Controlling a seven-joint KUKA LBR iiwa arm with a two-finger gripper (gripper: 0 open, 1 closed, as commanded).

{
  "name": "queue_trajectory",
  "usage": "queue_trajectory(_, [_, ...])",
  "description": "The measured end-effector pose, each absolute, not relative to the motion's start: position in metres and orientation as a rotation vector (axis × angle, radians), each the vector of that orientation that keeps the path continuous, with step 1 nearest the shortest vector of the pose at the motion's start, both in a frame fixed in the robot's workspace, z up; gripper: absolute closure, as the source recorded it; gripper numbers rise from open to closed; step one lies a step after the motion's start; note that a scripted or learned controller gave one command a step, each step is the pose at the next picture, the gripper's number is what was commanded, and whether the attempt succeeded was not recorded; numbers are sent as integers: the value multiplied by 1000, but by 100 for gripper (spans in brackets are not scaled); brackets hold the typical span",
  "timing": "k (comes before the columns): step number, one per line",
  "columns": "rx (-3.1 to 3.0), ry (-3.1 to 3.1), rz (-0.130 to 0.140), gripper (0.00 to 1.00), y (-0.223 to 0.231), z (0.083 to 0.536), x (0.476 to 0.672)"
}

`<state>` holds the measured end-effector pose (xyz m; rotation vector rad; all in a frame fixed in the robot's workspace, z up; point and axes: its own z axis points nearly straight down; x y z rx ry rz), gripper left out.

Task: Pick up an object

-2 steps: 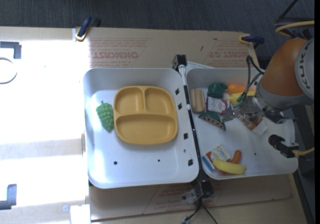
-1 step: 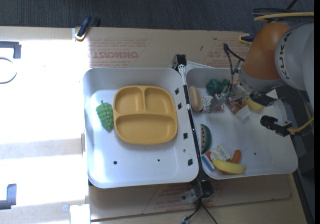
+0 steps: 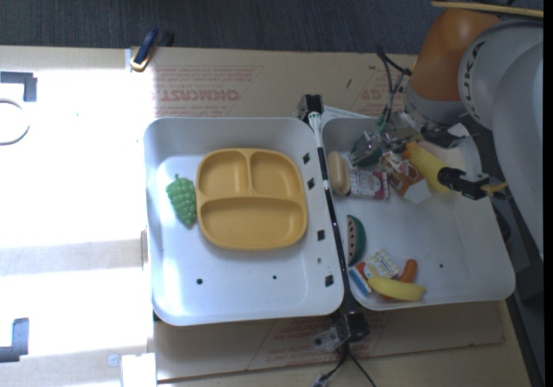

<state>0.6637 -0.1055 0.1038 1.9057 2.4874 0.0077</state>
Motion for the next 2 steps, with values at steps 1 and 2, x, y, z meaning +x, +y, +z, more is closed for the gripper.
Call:
queue_trajectory(1, [1903, 2460, 20, 0, -104, 104, 646])
queue_trajectory(2, [1295, 2826, 5, 0, -108, 104, 639])
